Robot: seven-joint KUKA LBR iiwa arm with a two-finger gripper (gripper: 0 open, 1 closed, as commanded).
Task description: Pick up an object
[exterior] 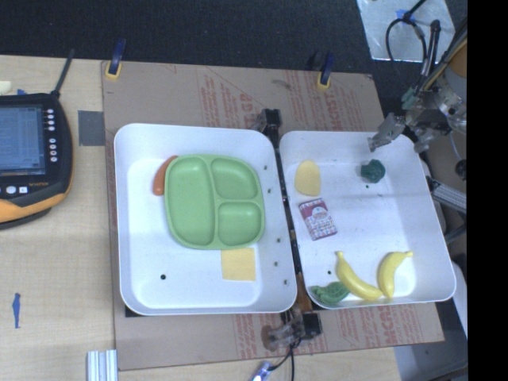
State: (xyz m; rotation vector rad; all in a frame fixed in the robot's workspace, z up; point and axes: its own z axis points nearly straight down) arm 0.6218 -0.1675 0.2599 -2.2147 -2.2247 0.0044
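Hovering over the right bin's (429,205) far right corner, the gripper (386,137) hangs above the rim; whether it is open or closed cannot be told. Nothing visible in it. Just below it, apart from it, a dark green lump (372,170) on the bin floor. Farther left: pale yellow piece (308,178), red-and-white packet (317,219). Near edge: banana (356,279), second yellow fruit (393,271), green leafy item (330,294). Left bin (135,276): green divided plate (213,202), yellow square (239,264), orange item (159,177) tucked beside the plate.
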